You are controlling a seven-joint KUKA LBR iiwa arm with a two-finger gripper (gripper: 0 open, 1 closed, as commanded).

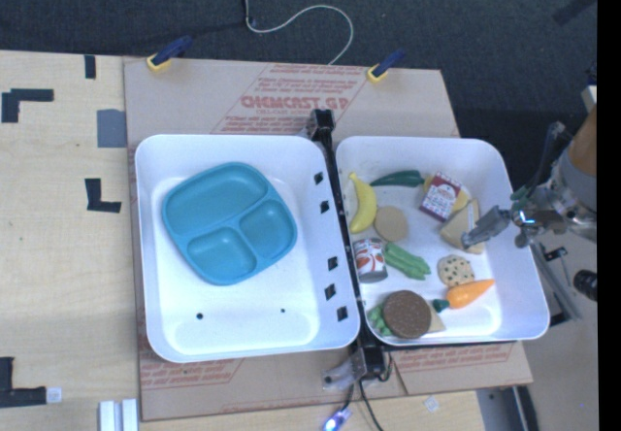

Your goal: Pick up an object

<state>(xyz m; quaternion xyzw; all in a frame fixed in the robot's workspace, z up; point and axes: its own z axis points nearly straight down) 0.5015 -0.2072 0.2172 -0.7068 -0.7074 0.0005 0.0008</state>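
Observation:
The right bin (pixel 514 317) holds several toy foods: a banana (pixel 361 203), a green chili (pixel 398 179), a red box (pixel 441 196), a yellow wedge (pixel 456 223), a tan disc (pixel 392 222), a small can (pixel 370 259), a green pea pod (pixel 408 261), a chip cookie (pixel 454 270), a carrot (pixel 470 292) and a brown round patty (pixel 406 314). My gripper (pixel 482 228) reaches in over the bin's right rim and hangs just right of the yellow wedge, above the cookie. Nothing visible is held in it.
A blue divided plate (pixel 228 221) lies in the left bin (pixel 175 337). A black divider with clips (pixel 335 225) separates the bins. Both rest on cardboard (pixel 291 99) held by clamps, and a white cable (pixel 301 16) trails behind.

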